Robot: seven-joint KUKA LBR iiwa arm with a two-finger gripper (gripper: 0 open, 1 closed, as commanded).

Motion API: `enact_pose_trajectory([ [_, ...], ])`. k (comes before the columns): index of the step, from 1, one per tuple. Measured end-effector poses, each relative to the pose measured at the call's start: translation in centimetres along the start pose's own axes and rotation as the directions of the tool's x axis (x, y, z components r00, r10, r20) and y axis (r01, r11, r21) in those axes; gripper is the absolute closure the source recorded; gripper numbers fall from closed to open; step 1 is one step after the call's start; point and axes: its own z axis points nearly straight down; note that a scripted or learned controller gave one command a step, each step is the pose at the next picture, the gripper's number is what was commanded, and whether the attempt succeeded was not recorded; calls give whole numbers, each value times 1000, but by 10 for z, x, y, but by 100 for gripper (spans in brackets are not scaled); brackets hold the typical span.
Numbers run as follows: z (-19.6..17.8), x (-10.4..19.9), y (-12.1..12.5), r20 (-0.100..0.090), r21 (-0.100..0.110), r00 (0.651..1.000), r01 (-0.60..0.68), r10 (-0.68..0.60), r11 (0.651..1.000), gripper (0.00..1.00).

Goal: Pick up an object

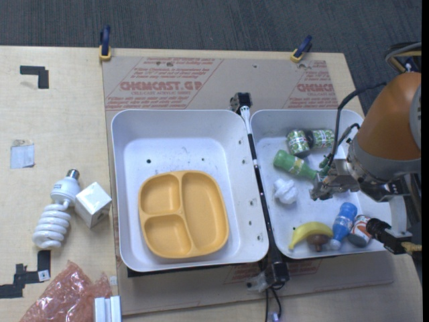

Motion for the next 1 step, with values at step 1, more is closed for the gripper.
enact_pose_trajectory([
  [1,88,-25,13,-1,1,1000,-2,2,1000,0],
])
